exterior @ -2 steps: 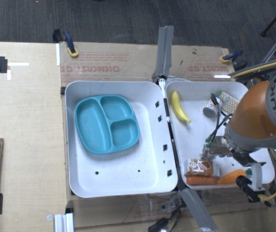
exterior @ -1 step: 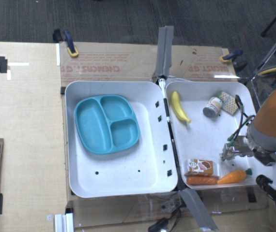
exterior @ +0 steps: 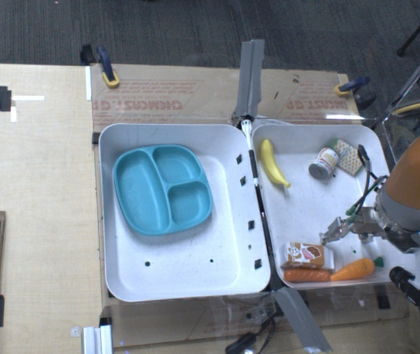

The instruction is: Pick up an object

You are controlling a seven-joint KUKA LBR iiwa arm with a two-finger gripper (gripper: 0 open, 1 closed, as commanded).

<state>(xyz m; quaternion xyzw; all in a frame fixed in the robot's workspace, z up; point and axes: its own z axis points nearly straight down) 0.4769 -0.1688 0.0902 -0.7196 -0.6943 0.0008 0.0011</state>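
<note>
A blue divided plate (exterior: 163,189) lies in the left bin (exterior: 121,271). In the right bin (exterior: 298,135), a banana (exterior: 272,163) lies far-left and a small can (exterior: 323,163) far-right. The pincer (exterior: 334,231) hangs open and empty just above a snack packet (exterior: 303,254), sausage (exterior: 306,275) and carrot (exterior: 354,270).

Place: robotics lab | Evidence: pale plywood bench (exterior: 33,161) with clamped cardboard sheet (exterior: 195,98), blue-and-yellow spring clamp (exterior: 107,66), dark carpet floor (exterior: 195,13), grey-orange robot arm (exterior: 416,190)
</note>
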